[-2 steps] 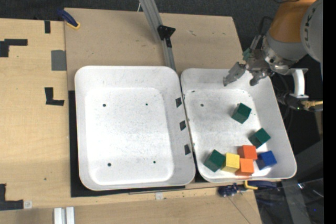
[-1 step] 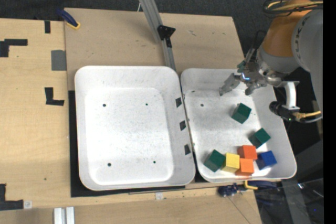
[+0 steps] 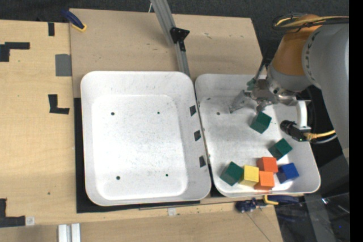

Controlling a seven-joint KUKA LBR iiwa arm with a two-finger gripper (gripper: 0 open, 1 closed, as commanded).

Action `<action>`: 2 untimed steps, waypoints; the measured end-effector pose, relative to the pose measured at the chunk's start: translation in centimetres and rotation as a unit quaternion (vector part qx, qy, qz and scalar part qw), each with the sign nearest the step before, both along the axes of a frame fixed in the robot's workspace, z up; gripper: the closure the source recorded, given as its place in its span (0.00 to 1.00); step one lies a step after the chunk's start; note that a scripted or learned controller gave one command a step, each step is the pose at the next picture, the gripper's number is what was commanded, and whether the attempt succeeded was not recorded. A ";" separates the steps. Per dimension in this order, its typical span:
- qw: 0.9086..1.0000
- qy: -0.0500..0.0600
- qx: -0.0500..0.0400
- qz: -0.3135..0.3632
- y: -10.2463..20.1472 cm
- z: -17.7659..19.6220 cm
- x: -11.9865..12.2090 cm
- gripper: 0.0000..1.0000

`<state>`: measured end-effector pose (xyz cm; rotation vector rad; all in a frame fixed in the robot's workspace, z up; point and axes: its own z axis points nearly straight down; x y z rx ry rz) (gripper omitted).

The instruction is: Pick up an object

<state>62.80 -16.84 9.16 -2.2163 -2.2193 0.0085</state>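
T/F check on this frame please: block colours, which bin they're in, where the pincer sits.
1. All the blocks lie in the right bin. True.
2. There are two yellow blocks. False: one yellow block, sitting between a green block and an orange block.
3. The pincer is over the right bin, near its far side. True.
4. A blue block lies in the left bin. False: it is in the right bin, at the near right corner.
5. A green block lies just below the pincer in the picture. True.
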 end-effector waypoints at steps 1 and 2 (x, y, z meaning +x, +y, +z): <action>1.000 -0.003 0.000 0.001 0.1 1.4 0.2 1.00; 1.000 -0.006 0.000 0.000 0.7 7.6 0.3 1.00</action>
